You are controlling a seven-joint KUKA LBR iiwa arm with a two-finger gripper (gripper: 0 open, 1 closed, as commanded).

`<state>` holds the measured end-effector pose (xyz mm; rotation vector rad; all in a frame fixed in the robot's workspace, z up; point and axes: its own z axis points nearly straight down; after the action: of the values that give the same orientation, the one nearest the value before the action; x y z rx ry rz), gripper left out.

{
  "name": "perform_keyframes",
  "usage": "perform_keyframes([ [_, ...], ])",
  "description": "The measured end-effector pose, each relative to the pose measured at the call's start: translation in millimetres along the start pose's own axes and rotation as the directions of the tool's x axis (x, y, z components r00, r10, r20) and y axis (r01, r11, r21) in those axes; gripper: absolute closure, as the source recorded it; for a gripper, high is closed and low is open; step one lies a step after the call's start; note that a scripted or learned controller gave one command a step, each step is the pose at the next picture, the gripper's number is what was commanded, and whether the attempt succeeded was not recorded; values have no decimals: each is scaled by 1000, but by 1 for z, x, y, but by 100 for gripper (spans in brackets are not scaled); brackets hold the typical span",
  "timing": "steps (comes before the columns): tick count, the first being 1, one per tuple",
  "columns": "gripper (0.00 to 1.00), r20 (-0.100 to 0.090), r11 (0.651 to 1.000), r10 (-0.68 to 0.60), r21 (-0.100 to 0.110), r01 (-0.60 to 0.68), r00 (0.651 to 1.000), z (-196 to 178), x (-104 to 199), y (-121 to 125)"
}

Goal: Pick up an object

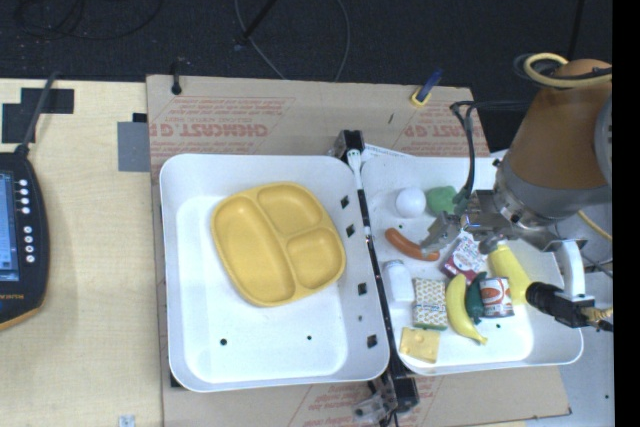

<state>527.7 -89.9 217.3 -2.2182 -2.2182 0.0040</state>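
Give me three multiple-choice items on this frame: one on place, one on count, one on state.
1. Where does the yellow tray lie?
A. left bin
B. right bin
C. on the cardboard, beside the bins

2. How many compartments has the yellow tray?
A. two
B. three
C. five

3. How does the banana lie?
A. in the yellow tray
B. flat in the right bin
C. outside both bins

Key: 1 A, it sits inside the left bin. 2 B, ridges split it into three wells. 3 B, it lies among the small items in the right bin, below the gripper.
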Motion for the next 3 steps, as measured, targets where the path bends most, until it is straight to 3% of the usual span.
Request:
perform_keyframes([
  [1,0,1,1000,0,-9,0,1000,116,-43,30],
  [2,0,9,1000,-1,-22,1,1000,125,-38,-3],
  [3,0,1,1000,0,-5,0,1000,129,-42,-39],
])
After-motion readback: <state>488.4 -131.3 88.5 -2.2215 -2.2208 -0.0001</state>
